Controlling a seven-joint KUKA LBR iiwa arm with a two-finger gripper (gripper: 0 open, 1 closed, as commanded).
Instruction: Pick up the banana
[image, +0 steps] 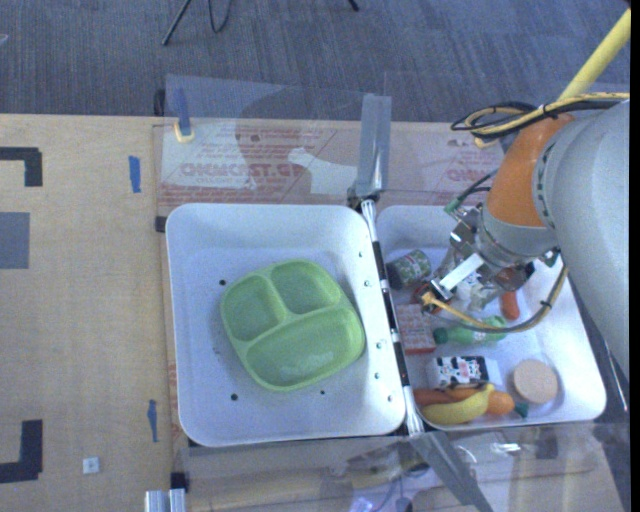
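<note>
The yellow banana lies along the front wall of the right bin, next to an orange carrot. The gripper hangs over the middle of that bin, well behind the banana and apart from it. The grey wrist and the orange band sit above it, reaching in from the right. I see nothing held in the gripper.
The left bin holds a green divided plate. In the right bin are a small dark can, a black-and-white carton, a round tan disc, a small orange-red piece and a green item.
</note>
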